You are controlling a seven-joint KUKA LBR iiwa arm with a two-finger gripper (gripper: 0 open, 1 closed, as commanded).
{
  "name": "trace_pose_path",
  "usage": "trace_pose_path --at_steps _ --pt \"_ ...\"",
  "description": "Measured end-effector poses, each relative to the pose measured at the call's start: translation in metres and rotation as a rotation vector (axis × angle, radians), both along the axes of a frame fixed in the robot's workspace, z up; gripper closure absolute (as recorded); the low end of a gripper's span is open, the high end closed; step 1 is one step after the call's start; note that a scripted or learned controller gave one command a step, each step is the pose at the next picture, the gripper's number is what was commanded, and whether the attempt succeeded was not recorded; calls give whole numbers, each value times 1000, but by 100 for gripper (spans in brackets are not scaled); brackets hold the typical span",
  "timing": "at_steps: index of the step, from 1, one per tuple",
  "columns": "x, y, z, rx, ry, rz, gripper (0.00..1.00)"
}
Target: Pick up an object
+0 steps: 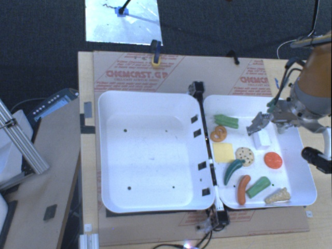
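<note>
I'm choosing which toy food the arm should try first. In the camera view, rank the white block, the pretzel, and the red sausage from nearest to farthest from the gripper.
Measured from the gripper:
1. The small white rectangular block, just below the fingertips in the right bin.
2. The brown ring-shaped pretzel, left, by the divider between the bins.
3. The red sausage, near the bin's front edge.

Position: one fixed camera above the desk (129, 66), set back far enough to take in both bins whole.
Facing: downward at a slant, so the desk's far edge lies toward 12 o'clock and its near edge toward 6.
Coverage: left bin (114, 108) at 9 o'clock, right bin (306, 191) at 3 o'clock, dark floor beyond.
Arm entry: arm (316, 77) comes in from 3 o'clock.
</note>
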State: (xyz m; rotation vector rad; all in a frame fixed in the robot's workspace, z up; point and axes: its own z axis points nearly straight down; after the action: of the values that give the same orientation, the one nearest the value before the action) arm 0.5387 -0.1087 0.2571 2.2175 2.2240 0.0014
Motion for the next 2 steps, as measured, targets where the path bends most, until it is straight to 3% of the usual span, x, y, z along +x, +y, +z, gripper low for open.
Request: trace_pose_path --at_steps 1,2 --pt "1 0 11 0 -3 2 100" --pt "-29 46 259 -1 -21 6 100"
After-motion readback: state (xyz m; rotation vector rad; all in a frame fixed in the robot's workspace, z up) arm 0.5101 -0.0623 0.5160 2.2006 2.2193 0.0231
